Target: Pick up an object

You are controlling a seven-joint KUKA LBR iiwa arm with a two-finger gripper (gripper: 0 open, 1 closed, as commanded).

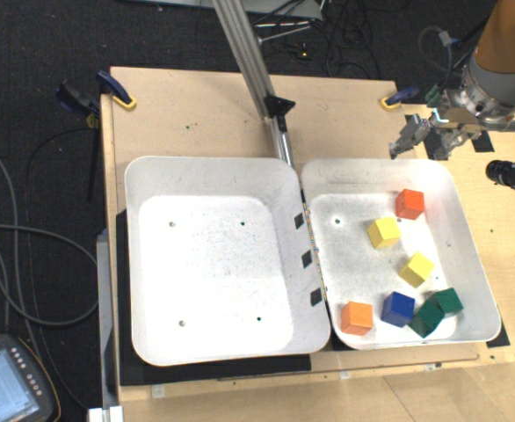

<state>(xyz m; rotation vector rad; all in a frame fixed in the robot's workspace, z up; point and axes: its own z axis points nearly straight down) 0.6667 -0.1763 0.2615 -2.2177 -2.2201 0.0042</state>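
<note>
The right bin (337,192) holds several small cubes. A red-orange cube (409,203) lies near its far side, with a yellow cube (383,232) just in front of it and a second yellow cube (417,269) further forward. Along the near edge sit an orange cube (356,317), a blue cube (398,309) and two green cubes (448,301) (428,317) touching each other. My gripper (423,143) hangs above the far rim of the right bin, up and behind the red-orange cube. Its fingers stand open with nothing between them.
The left bin (152,183) sits beside the right one, joined at a black hinge strip (308,258). A slanted metal pole (244,42) rises from behind the bins. Blue-and-yellow clamps (112,89) (396,98) grip the bench's far corners.
</note>
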